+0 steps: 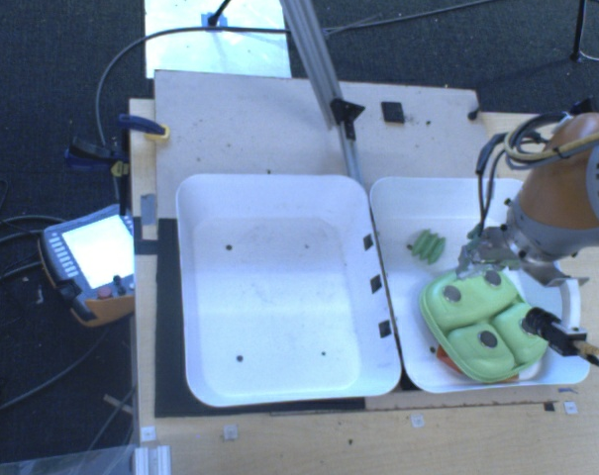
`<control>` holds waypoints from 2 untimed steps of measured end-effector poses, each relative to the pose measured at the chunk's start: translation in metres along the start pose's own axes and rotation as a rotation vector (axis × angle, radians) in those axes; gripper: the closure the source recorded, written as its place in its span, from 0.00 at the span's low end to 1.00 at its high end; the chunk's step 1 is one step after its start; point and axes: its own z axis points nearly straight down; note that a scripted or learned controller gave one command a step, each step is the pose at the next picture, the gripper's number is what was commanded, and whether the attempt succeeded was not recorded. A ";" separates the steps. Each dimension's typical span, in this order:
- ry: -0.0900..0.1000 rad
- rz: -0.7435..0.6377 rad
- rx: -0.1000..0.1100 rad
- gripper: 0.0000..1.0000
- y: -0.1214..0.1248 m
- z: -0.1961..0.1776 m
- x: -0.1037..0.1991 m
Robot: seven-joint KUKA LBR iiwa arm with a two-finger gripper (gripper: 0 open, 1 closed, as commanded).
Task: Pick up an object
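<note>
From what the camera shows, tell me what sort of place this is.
Probably a robotics lab test bench: a robot arm reaches over two white bins, a handheld control pad lies on the floor, and cables trail across dark carpet.

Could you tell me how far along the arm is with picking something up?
Nothing looks lifted yet: the big green toy and the small green piece both lie in the right bin. In hand: the gripper is down over the toy's upper edge. Left: gripping one object and raising it.
</note>
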 end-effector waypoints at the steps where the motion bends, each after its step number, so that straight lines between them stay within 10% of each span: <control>1: 0.001 -0.002 0.015 1.00 0.010 -0.049 -0.006; 2: 0.001 -0.004 0.016 1.00 0.013 -0.086 -0.006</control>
